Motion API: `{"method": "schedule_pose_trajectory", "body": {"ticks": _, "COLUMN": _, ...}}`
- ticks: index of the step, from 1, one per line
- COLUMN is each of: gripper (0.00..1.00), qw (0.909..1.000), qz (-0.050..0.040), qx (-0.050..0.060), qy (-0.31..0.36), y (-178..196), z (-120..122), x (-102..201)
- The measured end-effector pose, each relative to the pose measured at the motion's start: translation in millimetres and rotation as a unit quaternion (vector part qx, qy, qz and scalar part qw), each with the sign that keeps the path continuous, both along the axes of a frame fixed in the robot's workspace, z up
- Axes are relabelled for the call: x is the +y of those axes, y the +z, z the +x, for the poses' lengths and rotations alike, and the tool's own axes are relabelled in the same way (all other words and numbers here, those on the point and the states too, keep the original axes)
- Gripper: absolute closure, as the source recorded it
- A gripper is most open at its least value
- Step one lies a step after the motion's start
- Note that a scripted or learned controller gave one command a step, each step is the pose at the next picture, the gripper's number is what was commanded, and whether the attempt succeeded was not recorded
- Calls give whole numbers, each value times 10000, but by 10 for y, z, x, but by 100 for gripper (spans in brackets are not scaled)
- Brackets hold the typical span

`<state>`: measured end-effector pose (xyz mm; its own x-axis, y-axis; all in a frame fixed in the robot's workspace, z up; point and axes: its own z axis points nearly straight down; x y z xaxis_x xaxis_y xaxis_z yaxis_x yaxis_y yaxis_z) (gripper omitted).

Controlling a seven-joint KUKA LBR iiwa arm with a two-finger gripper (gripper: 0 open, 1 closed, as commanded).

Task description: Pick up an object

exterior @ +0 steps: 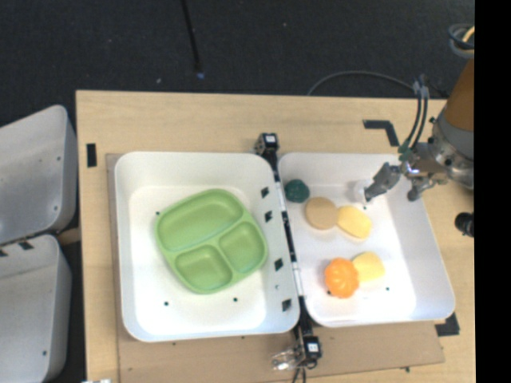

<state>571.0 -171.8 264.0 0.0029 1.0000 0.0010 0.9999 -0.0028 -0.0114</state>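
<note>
The right bin [423, 286] holds a small dark green ball [296, 190], a tan round piece [321, 213], a yellow piece [354, 222], an orange pumpkin-like toy [341, 278] and a pale yellow block [369, 267]. My gripper [395, 187] hovers over the bin's far right part, up and to the right of the yellow piece. Its fingers are spread open with nothing between them. The left finger [380, 185] slants down toward the bin floor, near the yellow piece and apart from it.
A green divided tray [210, 239] lies in the left bin [136, 302]. A ridge with black clips [281, 230] separates the bins. A black cable [351, 76] loops over the bench behind the right bin. White chairs [32, 182] stand at the left.
</note>
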Motion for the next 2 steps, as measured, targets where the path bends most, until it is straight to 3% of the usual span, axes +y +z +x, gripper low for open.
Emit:
{"method": "schedule_pose_trajectory", "body": {"ticks": 1, "gripper": 0, "qw": 10000, "qz": -11, "qx": -60, "qy": 19, "y": 72, "z": 21, "x": 6}}
{"method": "schedule_pose_trajectory", "body": {"ticks": 2, "gripper": 0, "qw": 10000, "qz": -11, "qx": -44, "qy": 4, "y": -374, "z": 71, "x": -44}}
